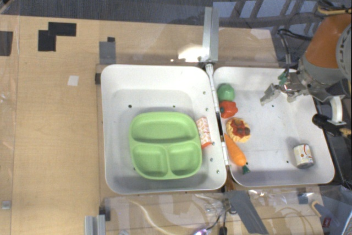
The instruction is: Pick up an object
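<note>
A wooden bench [49, 135] bears two white bins [118, 118] [275, 168] side by side

Lit evenly and brightly from overhead. Glared white at the worktop [190, 55] behind the bins. Sharp overall, shadows soft and faint.

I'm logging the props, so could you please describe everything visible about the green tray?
The green tray is a light green, plastic-looking divided plate with rounded corners: one long compartment at the far side, two smaller ones nearer the camera. It lies flat, slightly rotated, in the left bin. A small red-and-white packet rests against its right edge.
</note>
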Controlling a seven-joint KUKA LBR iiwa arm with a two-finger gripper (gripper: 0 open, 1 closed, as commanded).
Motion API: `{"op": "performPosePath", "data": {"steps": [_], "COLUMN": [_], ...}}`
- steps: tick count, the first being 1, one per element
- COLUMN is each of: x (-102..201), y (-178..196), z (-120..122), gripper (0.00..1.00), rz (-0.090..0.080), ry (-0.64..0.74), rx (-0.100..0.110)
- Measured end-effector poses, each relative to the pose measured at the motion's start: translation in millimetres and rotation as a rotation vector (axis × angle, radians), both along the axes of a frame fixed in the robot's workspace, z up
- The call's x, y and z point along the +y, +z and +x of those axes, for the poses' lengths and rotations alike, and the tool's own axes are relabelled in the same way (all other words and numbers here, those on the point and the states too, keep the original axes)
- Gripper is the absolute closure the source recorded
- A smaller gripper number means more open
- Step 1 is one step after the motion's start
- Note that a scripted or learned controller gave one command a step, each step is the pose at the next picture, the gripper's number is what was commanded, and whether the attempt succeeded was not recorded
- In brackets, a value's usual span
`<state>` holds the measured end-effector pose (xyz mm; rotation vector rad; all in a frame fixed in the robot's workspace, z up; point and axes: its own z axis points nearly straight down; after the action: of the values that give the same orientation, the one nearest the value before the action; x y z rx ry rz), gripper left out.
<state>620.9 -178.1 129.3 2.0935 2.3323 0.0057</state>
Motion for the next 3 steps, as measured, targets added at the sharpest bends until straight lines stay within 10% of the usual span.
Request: {"op": "performPosePath", "data": {"steps": [1,2,3], "x": [-27,32,9], "y": [-41,-41,-40], "z": [8,19,-11], "gripper": [0.00,0.00,0.00], "rz": [-0.001,0.000,-0.001], "ry": [0.156,0.260,0.173], "rx": [0.000,-0.002,-0.002]}}
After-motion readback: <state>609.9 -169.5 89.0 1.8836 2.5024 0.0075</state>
